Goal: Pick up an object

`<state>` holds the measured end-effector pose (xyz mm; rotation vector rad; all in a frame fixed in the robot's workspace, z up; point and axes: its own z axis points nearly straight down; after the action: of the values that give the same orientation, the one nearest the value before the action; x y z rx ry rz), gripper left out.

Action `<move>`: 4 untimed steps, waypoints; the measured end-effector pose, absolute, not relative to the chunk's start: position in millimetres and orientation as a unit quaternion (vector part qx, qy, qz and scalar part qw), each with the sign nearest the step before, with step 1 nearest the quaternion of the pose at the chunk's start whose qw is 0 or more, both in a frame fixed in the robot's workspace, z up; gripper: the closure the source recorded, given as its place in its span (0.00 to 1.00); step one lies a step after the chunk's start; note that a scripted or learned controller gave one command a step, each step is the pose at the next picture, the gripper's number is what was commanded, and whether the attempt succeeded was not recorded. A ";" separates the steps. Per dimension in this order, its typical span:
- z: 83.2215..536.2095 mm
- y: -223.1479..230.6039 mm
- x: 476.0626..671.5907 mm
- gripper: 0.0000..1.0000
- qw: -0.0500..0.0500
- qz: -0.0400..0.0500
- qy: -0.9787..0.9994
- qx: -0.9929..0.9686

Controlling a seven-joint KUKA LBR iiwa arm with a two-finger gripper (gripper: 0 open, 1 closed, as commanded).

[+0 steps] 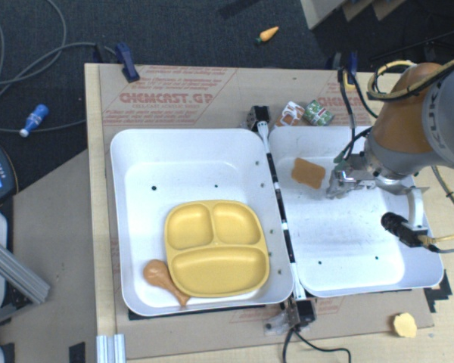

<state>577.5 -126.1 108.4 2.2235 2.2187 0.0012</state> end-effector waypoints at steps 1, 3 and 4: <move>125.8 -100.3 537.0 1.00 -0.003 -0.001 0.707 0.707; 212.5 -102.7 550.3 1.00 0.002 0.002 0.708 0.706; 151.5 -102.1 580.9 1.00 -0.002 -0.001 0.708 0.706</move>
<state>580.9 -102.1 151.5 2.2218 2.2260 -0.0040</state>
